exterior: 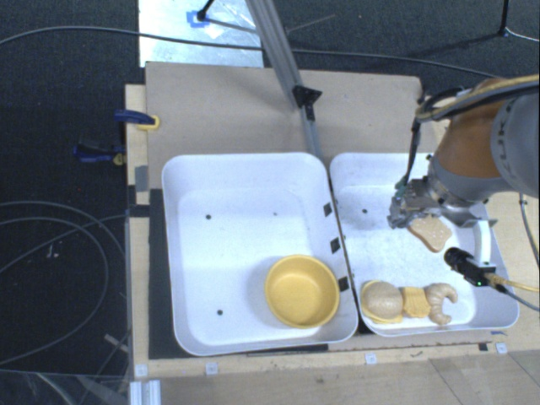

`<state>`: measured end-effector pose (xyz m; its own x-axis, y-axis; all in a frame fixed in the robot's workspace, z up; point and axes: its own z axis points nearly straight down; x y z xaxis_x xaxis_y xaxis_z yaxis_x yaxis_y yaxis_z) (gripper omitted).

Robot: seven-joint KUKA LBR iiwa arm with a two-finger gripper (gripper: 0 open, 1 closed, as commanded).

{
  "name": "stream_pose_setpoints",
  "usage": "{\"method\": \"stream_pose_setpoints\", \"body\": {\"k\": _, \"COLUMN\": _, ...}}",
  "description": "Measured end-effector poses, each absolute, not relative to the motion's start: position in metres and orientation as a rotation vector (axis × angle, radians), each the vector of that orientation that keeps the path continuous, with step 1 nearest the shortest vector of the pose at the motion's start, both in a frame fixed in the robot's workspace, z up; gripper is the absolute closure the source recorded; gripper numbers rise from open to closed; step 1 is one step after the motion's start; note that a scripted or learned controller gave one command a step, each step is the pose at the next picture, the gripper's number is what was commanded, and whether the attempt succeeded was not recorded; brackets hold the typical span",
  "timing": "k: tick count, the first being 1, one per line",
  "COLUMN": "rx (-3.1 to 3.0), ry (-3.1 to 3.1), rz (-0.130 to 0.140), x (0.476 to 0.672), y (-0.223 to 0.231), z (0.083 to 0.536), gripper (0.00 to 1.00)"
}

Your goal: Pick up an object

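Hanging over the right bin [371,175], the gripper [411,213] sits just beside a tan bread-like slice [430,233] — touching or gripped, I cannot tell — the slice at its lower right.

Yellow bowl [302,290] in white left bin [194,226], tan toast piece [430,232], cream plush [405,302]

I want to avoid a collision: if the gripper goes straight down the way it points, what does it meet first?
Probably the tan slice-shaped piece just below the gripper, then the right bin floor; depth is unclear.
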<state>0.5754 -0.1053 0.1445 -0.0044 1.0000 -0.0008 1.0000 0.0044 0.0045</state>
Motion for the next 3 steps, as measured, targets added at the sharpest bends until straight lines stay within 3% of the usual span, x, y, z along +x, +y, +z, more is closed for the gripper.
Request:
{"method": "stream_pose_setpoints", "body": {"k": 1, "rx": 2.220, "ry": 2.216, "rz": 0.005, "x": 0.570, "y": -0.114, "z": 0.199, "gripper": 1.00}}
{"method": "stream_pose_setpoints", "body": {"k": 2, "rx": 2.218, "ry": 2.222, "rz": 0.003, "x": 0.571, "y": -0.114, "z": 0.207, "gripper": 1.00}}
{"method": "stream_pose_setpoints", "body": {"k": 3, "rx": 2.209, "ry": 2.233, "rz": 0.006, "x": 0.579, "y": -0.061, "z": 0.222, "gripper": 1.00}}
